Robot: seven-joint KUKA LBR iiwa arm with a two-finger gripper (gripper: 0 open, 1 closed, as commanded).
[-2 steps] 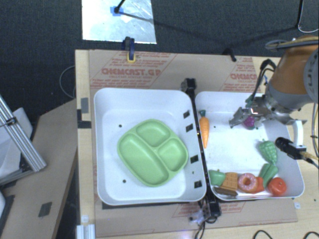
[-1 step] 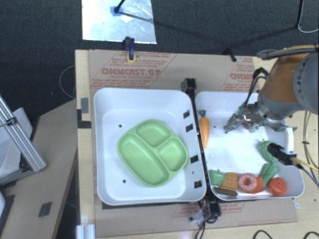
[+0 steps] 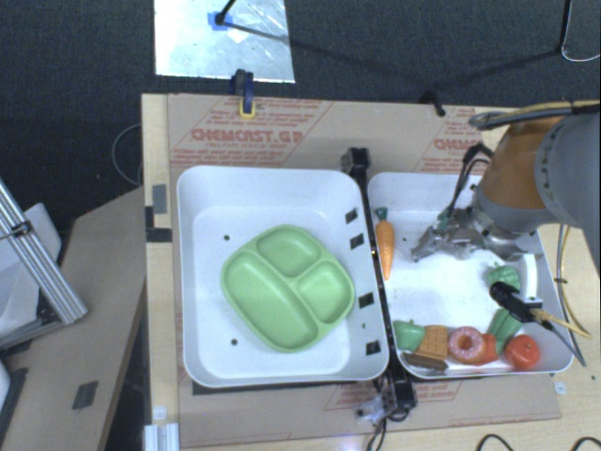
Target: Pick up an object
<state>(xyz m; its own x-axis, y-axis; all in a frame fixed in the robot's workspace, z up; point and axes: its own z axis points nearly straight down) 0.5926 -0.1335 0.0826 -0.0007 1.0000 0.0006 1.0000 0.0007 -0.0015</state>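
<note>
"CHEMCAST GP" printed red on bench sheet [image 3: 246,136].

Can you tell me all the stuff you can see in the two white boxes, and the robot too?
bins: two, white, side by side on the bench
plate: one, light green, three sections, in the left bin
carrot: one, orange, right bin, along its left wall
donut: one, pink, right bin, near the front edge
tomato: one, red, right bin, front right corner
cracker: one, tan, left of the donut
arm: one, grey with orange band, over the right bin
pincer: one, grey, above the right bin's floor
</note>
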